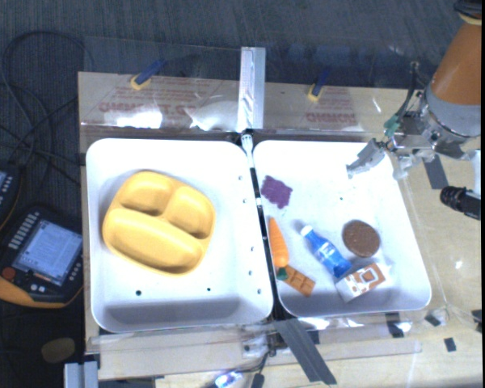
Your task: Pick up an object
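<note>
The right bin (412, 241) holds several small items: a purple cluster (276, 191), an orange carrot (279, 245), a blue bottle (325, 253), a brown round disc (361, 238), a small white and orange carton (362, 281) and a brown block (297, 280). A large yellow loaf-shaped object (158, 221) lies in the left bin (97, 297). My gripper (384, 164) hangs over the far right part of the right bin, above and behind the brown disc. Its two fingers stand apart, open, with nothing between them.
A metal divider (252, 79) runs between the bins at the back. Clear plastic sheeting with clips (145, 75) covers the bench behind them. Handheld controllers (32, 253) and cables lie on the floor at the left.
</note>
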Tool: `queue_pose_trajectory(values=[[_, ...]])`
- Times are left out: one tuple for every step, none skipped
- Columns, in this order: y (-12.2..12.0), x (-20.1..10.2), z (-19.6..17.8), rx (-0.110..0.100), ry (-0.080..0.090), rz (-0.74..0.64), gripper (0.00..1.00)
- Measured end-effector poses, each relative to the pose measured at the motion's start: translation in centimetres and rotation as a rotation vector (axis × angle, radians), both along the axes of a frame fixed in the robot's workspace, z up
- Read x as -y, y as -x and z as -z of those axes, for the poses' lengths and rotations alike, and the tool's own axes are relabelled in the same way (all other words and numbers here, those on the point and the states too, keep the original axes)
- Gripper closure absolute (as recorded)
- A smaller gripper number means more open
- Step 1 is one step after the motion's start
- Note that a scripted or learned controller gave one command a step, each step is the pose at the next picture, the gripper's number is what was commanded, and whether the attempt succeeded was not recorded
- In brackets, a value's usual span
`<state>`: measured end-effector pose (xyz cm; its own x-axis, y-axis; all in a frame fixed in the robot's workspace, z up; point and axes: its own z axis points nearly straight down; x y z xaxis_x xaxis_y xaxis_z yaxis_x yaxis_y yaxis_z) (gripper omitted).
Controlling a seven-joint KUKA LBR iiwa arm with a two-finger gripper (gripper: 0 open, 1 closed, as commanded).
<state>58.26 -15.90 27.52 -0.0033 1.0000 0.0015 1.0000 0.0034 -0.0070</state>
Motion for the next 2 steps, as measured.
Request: queue_pose_trajectory(values=[[2.93, 0.3, 12.02, -0.001, -0.001, -0.008, 0.0], [2.89, 0.27, 11.5, -0.007, -0.005, -0.009, 1.0]])
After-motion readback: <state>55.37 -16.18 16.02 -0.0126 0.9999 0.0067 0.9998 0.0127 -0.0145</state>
